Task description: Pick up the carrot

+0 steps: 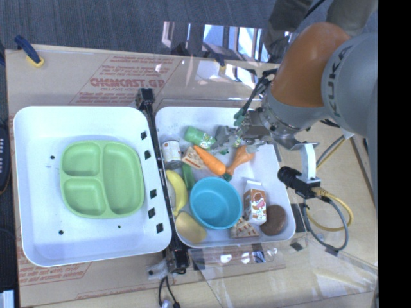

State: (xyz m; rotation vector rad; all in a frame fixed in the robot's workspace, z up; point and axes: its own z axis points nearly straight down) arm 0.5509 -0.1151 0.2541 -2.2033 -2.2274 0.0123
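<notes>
- Reaching in from the right, the gripper (239,135) hangs low over the top of the right bin (282,218), just beside the carrot (210,160).
- Whether the fingers are spread or closed cannot be told, and nothing is seen held between them.
- The carrot lies slantwise in the middle of that bin, its thick end down-right near a second orange piece (240,158) and just above the blue bowl (215,202).
- Risk: the two orange things sit close together, so a grasp a little to the right would likely take the wrong one.
- Risk: the carrot seems to rest partly on a wedge-shaped piece (192,157); a push from above could roll it off.
- Crowding is tight: a green can (198,135) sits up-left, a banana (176,191) left, and the bowl's rim below, leaving little room beside the carrot for the fingers.
- The bin's far wall is close behind the gripper, so the freest way out is probably straight up.
- Open room lies in the left bin (32,191), around the green plate (102,178).
</notes>
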